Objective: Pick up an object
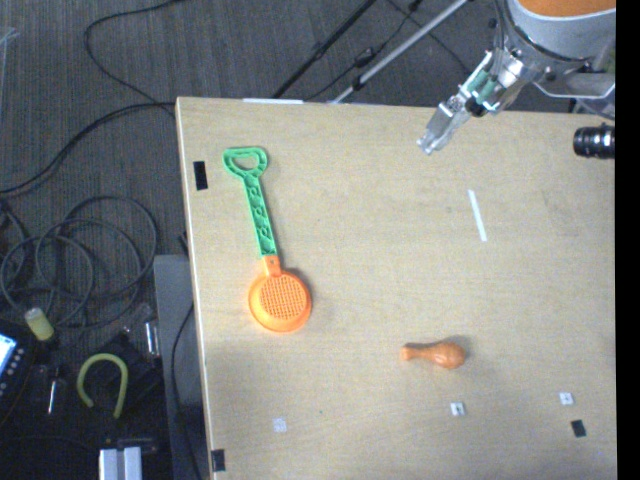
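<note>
A toy strainer (266,248) with a green handle and a round orange mesh head lies on the left part of the tan bench top (380,268). A small orange drumstick-shaped toy (436,354) lies towards the front right. A thin white stick (478,215) rests at the right middle. My gripper (437,136) hangs at the back right, tilted down to the left, above the bench and clear of every object. Nothing shows at its tip.
The bench's left edge runs beside dark carpet with coiled cables (80,248) and a yellow-green hook (102,378). Metal tripod rods (400,38) cross behind the back edge. Small black and white markers (458,408) dot the front.
</note>
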